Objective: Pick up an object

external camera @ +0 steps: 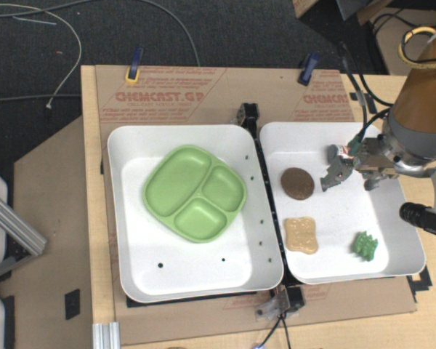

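Arm enters from the right; only its wrist end is in frame, the rest cut off by the picture edge. The hand [353, 171] is a small grey cluster, and its fingers appear spread, one toward the left at [336, 173] and one to the right, with nothing between them: released, holding nothing. Fine detail of the fingertips is hard to make out.

Right bin [392, 264]: three things. A brown disc [297, 183] lies near the bin's left wall, just left of the hand and apart from it. A tan biscuit [301, 235] lies below the disc, close to the near-left corner. A green toy [365, 246] sits toward the near-right corner; its shape is too small to tell. All three are well apart from one another. The bin's far-right part is hidden behind the arm.

Left bin [123, 158]: a green plate [195, 193] with three compartments, lying flat, turned at an angle to the bin walls. Bare white floor runs all round it, widest along the near side.

Open room in the right bin: the middle, between disc, biscuit and toy, is bare. The hand hangs over the far half of that bin, above the floor, pointing toward the left.

Both bins rest on a cardboard-covered surface [203, 86] held by blue clips [135, 62].
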Controlling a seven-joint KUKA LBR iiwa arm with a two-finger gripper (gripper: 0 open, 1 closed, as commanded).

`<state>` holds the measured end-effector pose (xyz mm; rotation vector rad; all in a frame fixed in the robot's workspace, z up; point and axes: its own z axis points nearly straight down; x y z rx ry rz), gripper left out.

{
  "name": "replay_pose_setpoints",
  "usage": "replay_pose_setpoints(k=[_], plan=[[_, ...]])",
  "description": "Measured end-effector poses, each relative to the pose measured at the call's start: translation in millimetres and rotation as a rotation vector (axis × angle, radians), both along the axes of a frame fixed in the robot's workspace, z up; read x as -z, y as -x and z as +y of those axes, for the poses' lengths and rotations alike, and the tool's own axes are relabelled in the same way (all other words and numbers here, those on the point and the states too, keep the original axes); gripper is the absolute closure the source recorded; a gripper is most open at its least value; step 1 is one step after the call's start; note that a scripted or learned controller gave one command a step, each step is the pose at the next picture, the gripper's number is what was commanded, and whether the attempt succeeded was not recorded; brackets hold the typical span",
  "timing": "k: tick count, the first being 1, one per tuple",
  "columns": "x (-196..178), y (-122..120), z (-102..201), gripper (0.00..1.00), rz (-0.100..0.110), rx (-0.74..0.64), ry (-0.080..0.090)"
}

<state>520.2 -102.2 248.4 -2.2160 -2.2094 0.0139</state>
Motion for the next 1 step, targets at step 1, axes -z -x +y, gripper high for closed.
replay_pose_setpoints(k=[1], plan=[[-6.3,-2.3,0.2,0.00,-0.013,-0.003,0.001]])
